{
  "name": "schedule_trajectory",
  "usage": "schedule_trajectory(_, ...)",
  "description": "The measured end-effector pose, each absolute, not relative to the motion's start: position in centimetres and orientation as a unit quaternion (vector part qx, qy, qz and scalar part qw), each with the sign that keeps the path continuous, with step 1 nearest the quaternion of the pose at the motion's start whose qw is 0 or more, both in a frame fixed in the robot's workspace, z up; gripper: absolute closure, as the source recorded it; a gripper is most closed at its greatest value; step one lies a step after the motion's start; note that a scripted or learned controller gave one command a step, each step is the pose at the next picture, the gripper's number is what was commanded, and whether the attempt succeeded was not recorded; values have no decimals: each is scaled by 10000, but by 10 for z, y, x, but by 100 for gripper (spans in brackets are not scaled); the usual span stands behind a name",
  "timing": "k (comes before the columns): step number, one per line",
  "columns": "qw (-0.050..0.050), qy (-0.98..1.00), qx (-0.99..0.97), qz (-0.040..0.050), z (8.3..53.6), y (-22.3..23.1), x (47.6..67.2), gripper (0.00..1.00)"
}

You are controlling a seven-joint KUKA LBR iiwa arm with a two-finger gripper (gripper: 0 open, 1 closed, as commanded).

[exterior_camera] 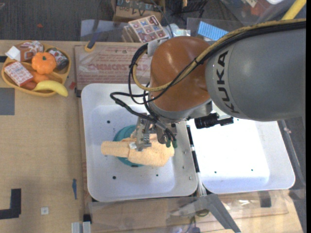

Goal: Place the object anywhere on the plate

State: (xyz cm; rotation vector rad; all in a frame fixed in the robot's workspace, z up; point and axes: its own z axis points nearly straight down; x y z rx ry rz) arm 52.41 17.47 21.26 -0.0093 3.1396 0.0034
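A pale yellow, soft-looking object (141, 152), elongated like a piece of bread or sponge, is seen lying in the left white bin (97, 178), directly beneath the gripper (148, 141) of the grey KUKA arm (257, 72). The object's long axis is laid roughly left to right across the view, with its narrower end pointed toward the left and dipping very slightly upward, and its broader, rougher end toward the right. It is stretched over a teal plate (122, 132), most of which is covered; only a curved edge of the plate is shown at the object's upper left and below its middle.

The gripper is brought down onto the object's middle, where metal finger parts are seen touching or overlapping its upper surface. Whether the fingers are spread or pinched on the object cannot be told, as the wrist and cabling hide the tips. The orange band (180, 76) is shown above the wrist. The right white bin (272, 178) lies alongside. A bowl of toy fruit (36, 72) is placed at the bench's far left corner.
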Motion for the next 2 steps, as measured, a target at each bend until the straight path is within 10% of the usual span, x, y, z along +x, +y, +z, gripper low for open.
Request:
schedule_trajectory(1, 25, 10000, -25, 18, 225, 216, 503, 100)
schedule_trajectory(2, 28, 10000, -23, 19, 226, 216, 504, 0)
